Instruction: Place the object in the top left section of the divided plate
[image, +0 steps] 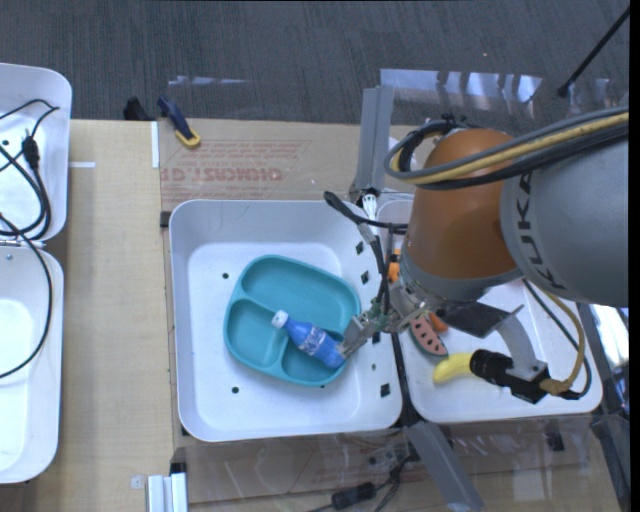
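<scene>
The small water bottle (308, 339) lies across the teal divided plate (300, 285)'s dividers, toward the left bin's right wall. The end effector (362, 330) touches its base; grip indiscernible. Top-left section unfilled.

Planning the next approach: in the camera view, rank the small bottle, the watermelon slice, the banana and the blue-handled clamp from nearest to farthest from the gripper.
From the gripper:
1. Small bottle, just left, lying on the teal plate.
2. Watermelon slice, right, in the other bin.
3. Banana, farther right and lower.
4. Blue-handled clamp, far upper left on the bench.
</scene>
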